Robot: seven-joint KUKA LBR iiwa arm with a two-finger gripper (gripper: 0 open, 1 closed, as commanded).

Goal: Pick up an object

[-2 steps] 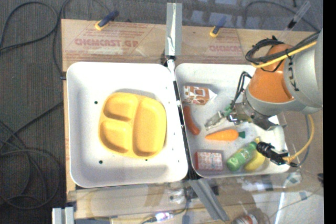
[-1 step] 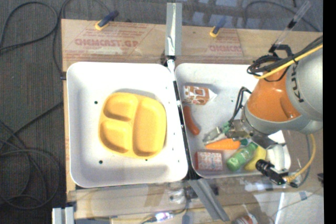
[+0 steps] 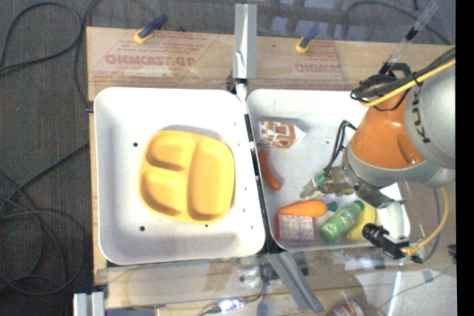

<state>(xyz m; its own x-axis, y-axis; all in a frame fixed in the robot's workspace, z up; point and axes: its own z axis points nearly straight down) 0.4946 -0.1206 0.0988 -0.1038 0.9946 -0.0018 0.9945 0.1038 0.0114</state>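
A grey arm with an orange band is seen reaching from the right into the right-hand bin [image 3: 296,111], its gripper [image 3: 331,181] lowered near the bin floor above a cluster of small things. Whether the claw is wide or narrow cannot be told, since it is masked by the wrist and cables, and nothing is seen held.

Along the near wall of that bin a carrot [image 3: 304,209] is laid on its side, just beside a green bottle [image 3: 341,223] and a yellow piece [image 3: 364,226] partly hidden under the arm. A small red-and-white box [image 3: 295,228] is set below the carrot, touching or almost touching it. A slim red sausage [image 3: 269,171] is laid along the left wall, and a printed carton [image 3: 277,133] is lying further back, well apart from the cluster. In the left-hand bin [image 3: 118,122] a yellow compartment tray [image 3: 189,175] is laid flat.

The carrot is judged the nearest target, lying just below and to the left of the gripper. It is probably light, stiff plastic with a smooth, rounded skin, so slipping is likely if it is pinched near the tapered tip. A hold across the thicker middle, with the claw set square to its length, is thought safest. Crowding by the bottle and box leaves little room on the near side.
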